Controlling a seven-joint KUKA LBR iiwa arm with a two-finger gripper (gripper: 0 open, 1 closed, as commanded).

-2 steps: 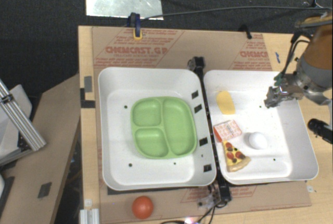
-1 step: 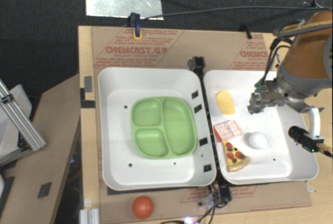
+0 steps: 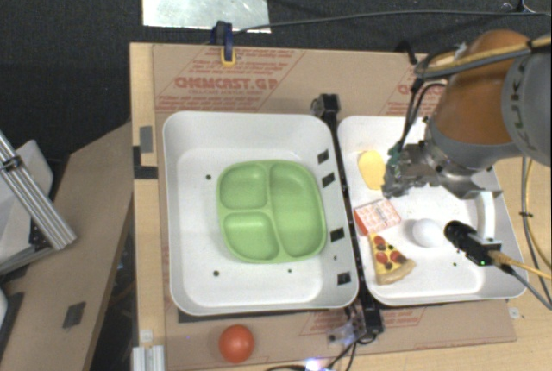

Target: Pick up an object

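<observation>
The brown cardboard-covered tabletop (image 3: 285, 72) bears two shallow white plastic bins (image 3: 185, 188) (image 3: 431, 287) and a small orange-red ball (image 3: 235, 342).

All four things lie flat on the floor of the right bin (image 3: 431, 287). A pale yellow piece (image 3: 371, 168) sits toward its far left corner. Nearer, by the left wall, lies a red-and-white packet (image 3: 376, 216) — slightly askew. A toy pizza slice (image 3: 390, 258) rests at the near left, a white egg (image 3: 424, 232) just beside it — toward the bin's middle.
</observation>
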